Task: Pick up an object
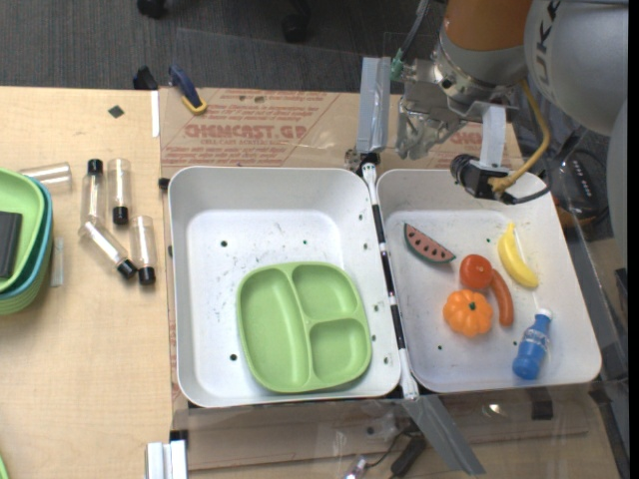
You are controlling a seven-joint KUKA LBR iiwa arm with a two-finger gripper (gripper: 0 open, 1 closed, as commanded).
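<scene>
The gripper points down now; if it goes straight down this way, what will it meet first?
Probably the back rim of the right bin, or the cardboard just behind it; the gripper hangs above that edge, though depth is unclear.

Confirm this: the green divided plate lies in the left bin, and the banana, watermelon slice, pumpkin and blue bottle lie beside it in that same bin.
Not quite. The camera view shows the green divided plate in the left bin, but the banana, watermelon slice, pumpkin and blue bottle lie in the right bin.
</scene>
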